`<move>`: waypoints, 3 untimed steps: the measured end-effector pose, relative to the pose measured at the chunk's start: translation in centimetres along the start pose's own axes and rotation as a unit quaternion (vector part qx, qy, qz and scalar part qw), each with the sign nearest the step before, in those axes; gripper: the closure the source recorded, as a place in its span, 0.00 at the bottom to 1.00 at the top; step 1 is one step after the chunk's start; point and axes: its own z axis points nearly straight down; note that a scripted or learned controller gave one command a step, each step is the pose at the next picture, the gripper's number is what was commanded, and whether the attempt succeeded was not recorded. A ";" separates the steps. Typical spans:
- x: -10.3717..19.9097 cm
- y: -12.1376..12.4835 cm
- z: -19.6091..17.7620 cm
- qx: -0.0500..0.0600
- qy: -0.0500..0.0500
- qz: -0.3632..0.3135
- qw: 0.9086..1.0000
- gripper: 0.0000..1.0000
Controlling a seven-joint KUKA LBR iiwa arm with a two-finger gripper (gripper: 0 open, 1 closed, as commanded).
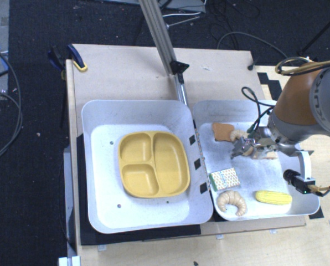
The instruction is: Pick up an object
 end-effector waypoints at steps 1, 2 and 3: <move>-0.3 0.6 1.3 -0.011 -0.005 0.001 1.000 0.00; -0.2 0.7 0.3 -0.012 -0.004 0.000 1.000 1.00; 0.3 0.4 -5.8 -0.005 -0.001 -0.001 1.000 1.00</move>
